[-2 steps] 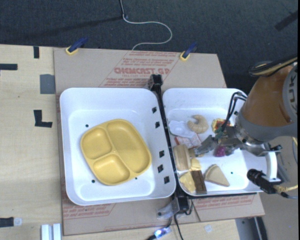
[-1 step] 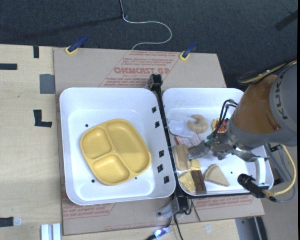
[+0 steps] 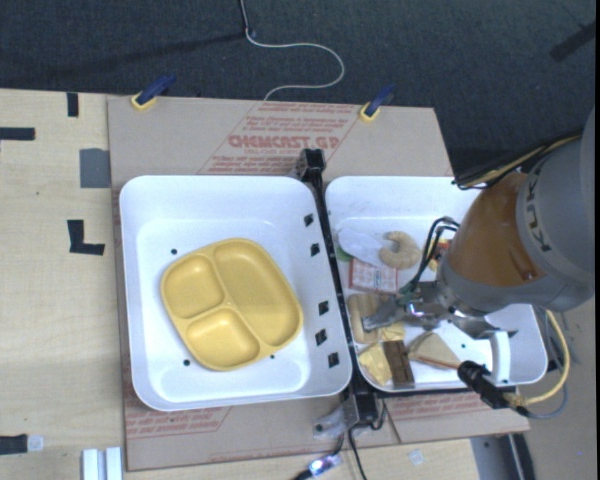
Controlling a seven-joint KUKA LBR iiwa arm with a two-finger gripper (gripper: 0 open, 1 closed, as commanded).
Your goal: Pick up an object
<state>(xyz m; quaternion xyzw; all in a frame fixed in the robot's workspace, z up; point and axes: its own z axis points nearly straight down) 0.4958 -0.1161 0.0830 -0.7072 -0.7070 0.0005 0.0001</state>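
Observation:
The right bin [image 3: 500, 193] holds a heap of small objects. A beige curled piece [image 3: 397, 249] lies beside a clear plastic item [image 3: 360, 240], with a printed packet [image 3: 372, 279] just below them. Nearer the front are tan pieces [image 3: 372, 365], a dark brown block [image 3: 401, 365] and a tan wedge [image 3: 433, 349]. My gripper [image 3: 383, 315] reaches in from the right and hangs low over the middle of this heap, between the packet and the tan pieces. The grey and orange wrist [image 3: 495, 253] hides the bin's right part.
The left bin [image 3: 150, 203] holds a yellow three-compartment plate [image 3: 230, 301]. A black divider with clips [image 3: 325, 268] runs between the two bins. A black fitting and cable [image 3: 485, 383] hang at the right bin's front rim. Both bins rest on a cardboard sheet [image 3: 280, 138].

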